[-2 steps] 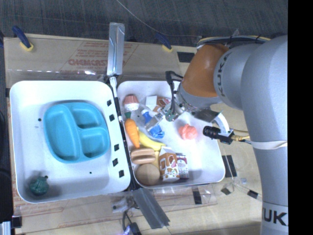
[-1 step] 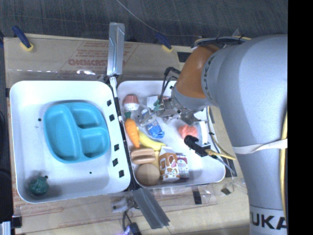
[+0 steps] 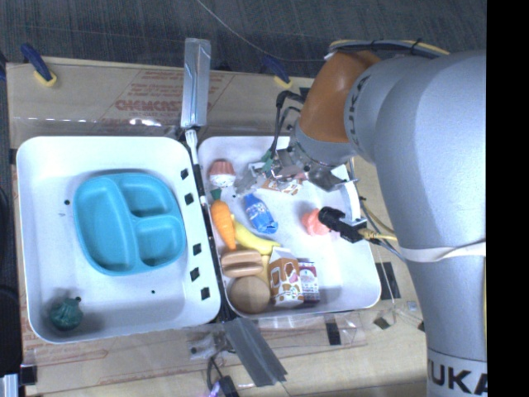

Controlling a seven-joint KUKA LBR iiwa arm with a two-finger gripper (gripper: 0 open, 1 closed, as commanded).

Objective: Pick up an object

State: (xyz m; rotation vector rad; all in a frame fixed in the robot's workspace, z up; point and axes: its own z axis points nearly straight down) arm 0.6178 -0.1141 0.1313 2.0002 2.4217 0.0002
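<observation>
My gripper reaches into the upper middle of the right bin, its wrist hiding much of the fingers. Just below it lies a blue packet. Along the bin's left side sit a small doll-like figure, an orange carrot, a yellow banana, a hot dog bun and a brown round bread. A printed carton lies at the bottom middle. A pink object rests to the right, beside a black part of the arm.
The left bin holds a blue divided tray and a dark green object in its lower left corner. A metal divider stands between the bins at the top. The arm's grey body covers the right side.
</observation>
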